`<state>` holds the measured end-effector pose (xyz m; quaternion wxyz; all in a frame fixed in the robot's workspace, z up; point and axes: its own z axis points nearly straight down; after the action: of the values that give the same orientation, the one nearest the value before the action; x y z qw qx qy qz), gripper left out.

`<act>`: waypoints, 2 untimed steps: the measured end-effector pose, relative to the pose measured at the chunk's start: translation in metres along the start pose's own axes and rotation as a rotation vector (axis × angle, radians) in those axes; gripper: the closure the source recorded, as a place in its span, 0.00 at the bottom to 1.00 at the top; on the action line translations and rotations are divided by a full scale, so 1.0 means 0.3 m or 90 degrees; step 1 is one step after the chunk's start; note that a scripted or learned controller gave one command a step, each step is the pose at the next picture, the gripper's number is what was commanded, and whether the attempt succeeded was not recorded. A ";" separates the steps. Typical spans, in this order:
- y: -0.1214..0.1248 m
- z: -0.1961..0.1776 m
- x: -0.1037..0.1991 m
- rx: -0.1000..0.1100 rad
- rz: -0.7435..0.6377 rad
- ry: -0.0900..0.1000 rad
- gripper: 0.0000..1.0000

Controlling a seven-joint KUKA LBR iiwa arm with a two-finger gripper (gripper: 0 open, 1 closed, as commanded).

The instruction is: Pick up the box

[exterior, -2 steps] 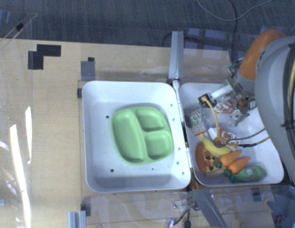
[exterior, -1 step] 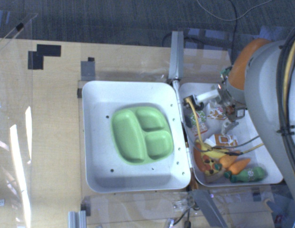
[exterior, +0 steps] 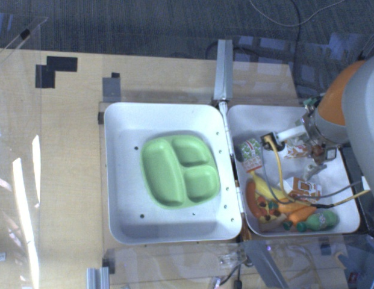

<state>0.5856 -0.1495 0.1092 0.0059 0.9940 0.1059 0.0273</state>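
A small white carton with green and red print (exterior: 252, 153) lies at the left side of the right bin (exterior: 253, 116). A second small box, orange and white (exterior: 306, 189), lies lower right of the bin's middle. My gripper (exterior: 308, 147) hangs over the right half of that bin, above a white and red packet (exterior: 295, 152). It is right of the printed carton and above the orange box. I see nothing held in it. A yellow cable (exterior: 276, 164) runs down from the gripper across the bin.
A banana (exterior: 266, 188), a carrot (exterior: 298, 212), a green bottle (exterior: 320, 220) and a dark-spotted item (exterior: 268, 209) crowd the right bin's front. The left bin (exterior: 123, 161) holds a green divided plate (exterior: 179, 170). A metal post (exterior: 223, 71) stands between the bins at the back.
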 end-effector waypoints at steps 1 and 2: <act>-0.006 0.021 0.221 0.000 -0.020 -0.011 0.00; -0.006 0.021 0.221 0.000 -0.020 -0.011 0.00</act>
<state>0.6502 -0.1339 0.1064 0.0074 0.9924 0.1217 0.0189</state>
